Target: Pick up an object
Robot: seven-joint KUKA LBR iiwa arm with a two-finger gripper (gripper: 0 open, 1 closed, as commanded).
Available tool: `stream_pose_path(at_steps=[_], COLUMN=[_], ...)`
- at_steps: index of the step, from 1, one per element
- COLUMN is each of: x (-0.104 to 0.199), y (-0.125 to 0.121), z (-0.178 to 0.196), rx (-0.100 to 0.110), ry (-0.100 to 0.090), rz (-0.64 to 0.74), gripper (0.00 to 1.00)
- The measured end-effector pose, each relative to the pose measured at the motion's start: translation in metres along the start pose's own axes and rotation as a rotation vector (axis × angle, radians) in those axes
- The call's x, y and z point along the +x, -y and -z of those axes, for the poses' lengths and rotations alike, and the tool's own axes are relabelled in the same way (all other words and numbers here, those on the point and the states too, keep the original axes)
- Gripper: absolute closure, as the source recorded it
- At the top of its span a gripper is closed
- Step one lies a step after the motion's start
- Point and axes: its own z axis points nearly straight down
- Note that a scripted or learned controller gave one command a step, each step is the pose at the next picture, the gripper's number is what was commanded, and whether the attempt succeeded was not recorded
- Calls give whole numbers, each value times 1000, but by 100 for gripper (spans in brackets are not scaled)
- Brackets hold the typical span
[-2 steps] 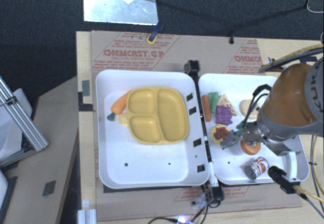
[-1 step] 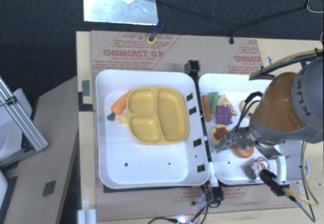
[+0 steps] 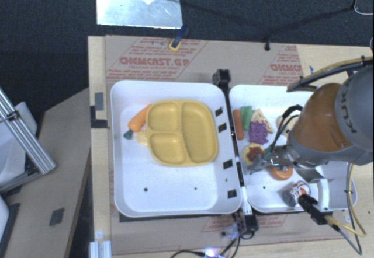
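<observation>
Red "OKMCAST.GP" lettering [image 3: 153, 61] repeats across the tabletop [image 3: 245, 58]; pincer [image 3: 261, 161] hangs over the right bin [image 3: 274, 90] by toy food [image 3: 258, 132]; its grip state cannot be told.

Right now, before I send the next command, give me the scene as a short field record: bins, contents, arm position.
left bin: yellow divided tray; toy carrot touching the tray's left edge
right bin: purple grape cluster, green piece, thin orange-red stick, orange round piece
arm: reaching from the right, over the right bin
gripper: low beside the toy food pile; finger state not readable
</observation>
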Motion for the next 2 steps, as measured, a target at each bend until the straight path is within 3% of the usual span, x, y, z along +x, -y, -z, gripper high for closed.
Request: stream_pose_path(at_steps=[1, 2], x=[-4, -7], y=[-3, -7], z=[12, 76], rx=[-16, -1], ry=[12, 2], rz=[-3, 4], gripper=[100, 100])
